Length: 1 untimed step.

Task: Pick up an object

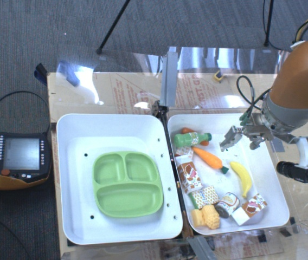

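Observation:
My gripper [243, 138] hangs over the right bin [268, 161], its two fingers spread apart with nothing between them. Just left of and below it lie an orange carrot [209, 158], a green bottle [191, 139] and a yellow banana [242, 177]. Further toward the front of the bin lie a brown carton [188, 176], a checked box [204, 196], a yellow corn piece [210, 216], a small can [228, 203] and a red-and-white carton [251, 207].
The left bin [72, 161] holds a green divided plate [127, 184]. A vertical metal post [168, 81] stands behind the seam between the bins. A handheld pendant [17, 160] lies on the floor at the left.

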Motion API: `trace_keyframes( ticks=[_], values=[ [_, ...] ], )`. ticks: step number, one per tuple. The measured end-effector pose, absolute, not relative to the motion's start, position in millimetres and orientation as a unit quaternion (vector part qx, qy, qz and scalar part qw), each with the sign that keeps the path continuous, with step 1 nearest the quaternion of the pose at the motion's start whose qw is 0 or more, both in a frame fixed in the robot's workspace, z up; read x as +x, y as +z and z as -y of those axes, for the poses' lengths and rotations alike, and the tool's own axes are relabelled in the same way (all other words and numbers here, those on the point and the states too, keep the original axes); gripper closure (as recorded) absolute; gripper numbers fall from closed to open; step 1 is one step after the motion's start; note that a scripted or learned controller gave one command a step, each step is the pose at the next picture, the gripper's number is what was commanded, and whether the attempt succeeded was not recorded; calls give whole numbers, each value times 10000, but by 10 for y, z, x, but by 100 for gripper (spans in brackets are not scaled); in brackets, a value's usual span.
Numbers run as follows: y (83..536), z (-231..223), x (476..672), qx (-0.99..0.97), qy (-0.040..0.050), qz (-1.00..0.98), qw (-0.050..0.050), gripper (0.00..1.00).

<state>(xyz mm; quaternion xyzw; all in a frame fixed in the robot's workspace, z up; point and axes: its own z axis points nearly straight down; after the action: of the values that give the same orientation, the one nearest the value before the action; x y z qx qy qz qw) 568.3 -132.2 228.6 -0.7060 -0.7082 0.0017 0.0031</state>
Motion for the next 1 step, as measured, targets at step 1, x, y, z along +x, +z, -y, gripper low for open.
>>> trace_keyframes(
  ticks=[1],
  values=[
    [925, 1368, 5869, -5746, 7, 8184, 28, 0]
  ],
)
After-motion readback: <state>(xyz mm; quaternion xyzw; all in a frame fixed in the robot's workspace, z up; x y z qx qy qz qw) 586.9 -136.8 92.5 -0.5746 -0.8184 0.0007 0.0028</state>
